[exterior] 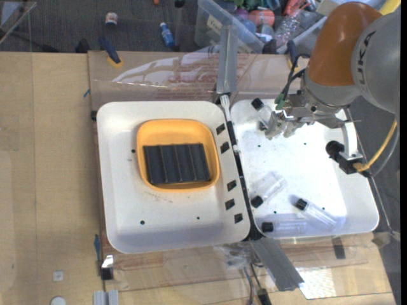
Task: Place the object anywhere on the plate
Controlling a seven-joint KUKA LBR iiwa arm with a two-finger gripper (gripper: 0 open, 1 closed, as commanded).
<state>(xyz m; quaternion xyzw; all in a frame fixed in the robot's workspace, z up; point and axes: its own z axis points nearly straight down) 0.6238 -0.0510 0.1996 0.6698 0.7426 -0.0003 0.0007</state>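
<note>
Two white bins sit side by side on the bench. Left bin (121, 224) carries an orange plate (178, 154) with a dark ribbed block (177, 164) lying flat on it. Right bin (356, 208) holds clear plastic pieces: one (270, 186) near its middle, another with a black cap (311, 210) toward the near right, the two lying apart. Gripper (278, 127) hovers over the right bin's far left part, well apart from both; its grip state cannot be told. Arm (346, 43) reaches in from the right.

Only the letters "UK", partly cut off, can be read on the grey arm (375, 49).
</note>
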